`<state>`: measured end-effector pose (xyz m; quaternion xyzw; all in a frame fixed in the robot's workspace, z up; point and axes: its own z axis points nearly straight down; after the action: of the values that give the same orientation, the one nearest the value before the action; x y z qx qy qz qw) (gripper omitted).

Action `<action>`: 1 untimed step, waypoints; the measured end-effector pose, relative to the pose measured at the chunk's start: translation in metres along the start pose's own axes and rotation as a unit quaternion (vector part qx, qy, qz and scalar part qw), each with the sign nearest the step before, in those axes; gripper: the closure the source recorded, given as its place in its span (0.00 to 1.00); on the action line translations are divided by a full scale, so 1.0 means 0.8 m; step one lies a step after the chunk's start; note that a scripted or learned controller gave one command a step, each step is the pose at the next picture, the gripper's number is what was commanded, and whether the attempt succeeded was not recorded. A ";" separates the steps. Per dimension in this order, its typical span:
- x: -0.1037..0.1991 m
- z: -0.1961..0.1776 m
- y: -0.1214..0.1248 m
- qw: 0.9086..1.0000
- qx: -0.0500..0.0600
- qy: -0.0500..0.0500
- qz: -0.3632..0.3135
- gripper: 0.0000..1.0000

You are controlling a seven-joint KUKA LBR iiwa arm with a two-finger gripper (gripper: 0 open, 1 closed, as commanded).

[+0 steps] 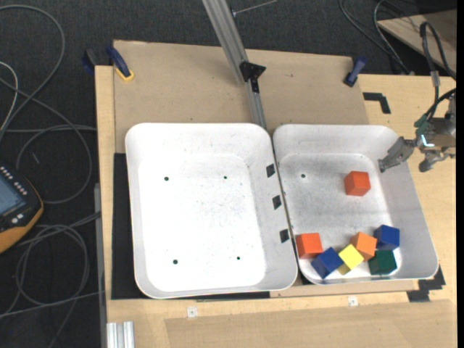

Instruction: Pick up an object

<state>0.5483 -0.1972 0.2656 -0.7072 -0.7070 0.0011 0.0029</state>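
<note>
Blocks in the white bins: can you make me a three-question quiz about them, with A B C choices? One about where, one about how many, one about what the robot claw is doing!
1. Where does the lone orange block sit?
A. In the left bin
B. In the right bin, up away from the other blocks
C. On the wooden bench

2. How many blocks are in the right bin?
A. Three
B. Seven
C. Ten

3. What is the gripper doing?
A. Holding nothing, at the right bin's upper right edge
B. Carrying the yellow block
C. Pressing on the left bin

Answers:
1 B: it sits alone, above the cluster along the near edge.
2 B: six clustered plus the lone one.
3 A: no block sits between its fingers.
</note>
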 end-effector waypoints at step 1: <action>0.000 -0.003 0.001 1.000 -0.003 -0.001 -0.001 0.00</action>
<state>0.5492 -0.1970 0.2682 -0.7067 -0.7075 -0.0002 0.0007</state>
